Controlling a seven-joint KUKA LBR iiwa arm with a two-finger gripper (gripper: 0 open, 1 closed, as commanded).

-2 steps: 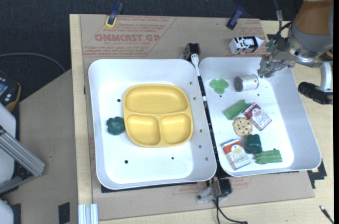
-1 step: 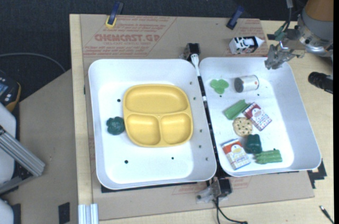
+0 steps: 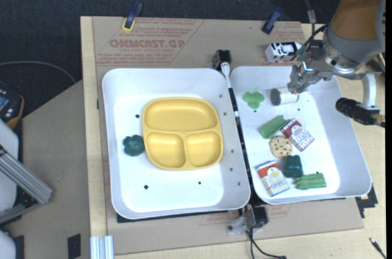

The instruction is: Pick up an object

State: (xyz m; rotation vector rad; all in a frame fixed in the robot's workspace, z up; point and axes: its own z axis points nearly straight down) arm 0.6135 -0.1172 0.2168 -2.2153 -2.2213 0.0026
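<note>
Over the far end of the right bin (image 3: 349,147) the gripper (image 3: 296,87) hangs low, fingers pointing down; whether they are spread or closed I cannot tell, and nothing shows between them. Just beside its tip, to the left, lies a small dark grey cylinder (image 3: 275,96) on the bin floor, and a little further left a green leafy toy (image 3: 253,98). That cylinder looks like the nearest thing to take: short, stiff, probably light, but round and likely to roll away if pinched off-centre, so a grip across its curved sides near the middle seems best. Further toward the near end of the bin sit a green block (image 3: 272,125), a red and white packet (image 3: 300,135), a cookie (image 3: 280,146), a dark green piece (image 3: 293,165), a small carton (image 3: 273,178) and a green strip (image 3: 311,180), crowded close together and harder to single out. Across the divide, the left bin (image 3: 116,129) holds a yellow divided tray (image 3: 182,131) and a dark green lump (image 3: 133,144)
</note>
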